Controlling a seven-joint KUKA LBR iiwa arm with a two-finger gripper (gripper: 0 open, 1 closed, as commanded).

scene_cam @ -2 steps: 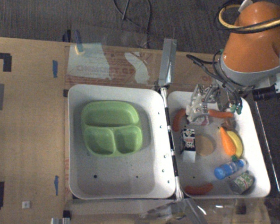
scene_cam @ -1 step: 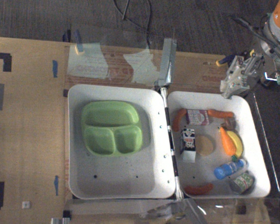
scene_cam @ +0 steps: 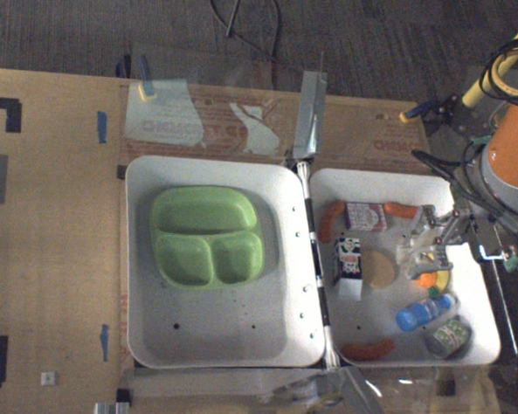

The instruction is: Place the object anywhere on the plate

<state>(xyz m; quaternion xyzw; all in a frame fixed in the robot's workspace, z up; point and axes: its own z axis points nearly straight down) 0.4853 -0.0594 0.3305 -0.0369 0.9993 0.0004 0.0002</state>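
Over the crowded right bin, near its far right wall.

My gripper hangs above a tan cookie and something orange half hidden beneath me; how my jaws stand, I cannot tell. The green plate lies in the left bin, with bare floor around it.

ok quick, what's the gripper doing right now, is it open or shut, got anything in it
Gripper: low over the right bin, beside the tan round object. Open or shut cannot be told, and nothing shows held.
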